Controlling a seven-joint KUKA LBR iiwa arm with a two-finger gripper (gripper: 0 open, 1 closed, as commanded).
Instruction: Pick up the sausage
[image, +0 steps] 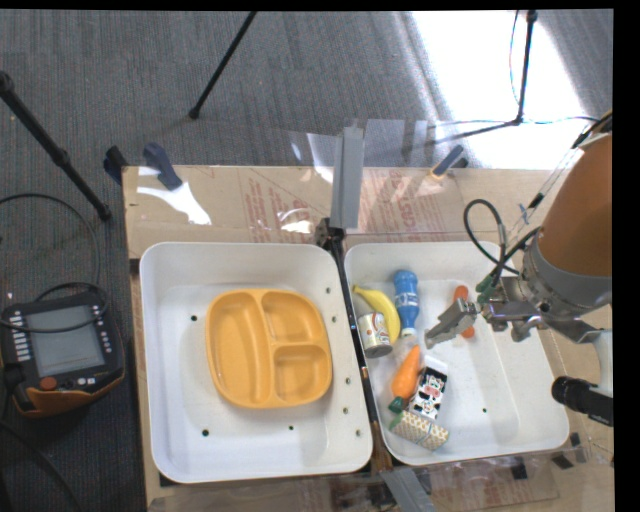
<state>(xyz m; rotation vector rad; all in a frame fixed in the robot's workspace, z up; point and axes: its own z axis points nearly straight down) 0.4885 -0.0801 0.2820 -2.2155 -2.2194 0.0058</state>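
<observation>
The sausage (461, 294) is a thin orange-red piece lying in the right bin (520, 420), just right of the blue bottle. Its top end shows above the gripper, and a small reddish bit shows below it; the middle is hidden. My gripper (441, 331) reaches in from the right and hangs over the sausage, its tip pointing left toward the carrot. I cannot make out whether it touches the sausage.
The right bin also holds a banana (381, 306), a blue bottle (405, 297), a small can (375, 335), a carrot (406, 372), a cow-print carton (429, 392) and a patterned box (421, 430). A yellow divided plate (268, 347) lies in the left bin (170, 420).
</observation>
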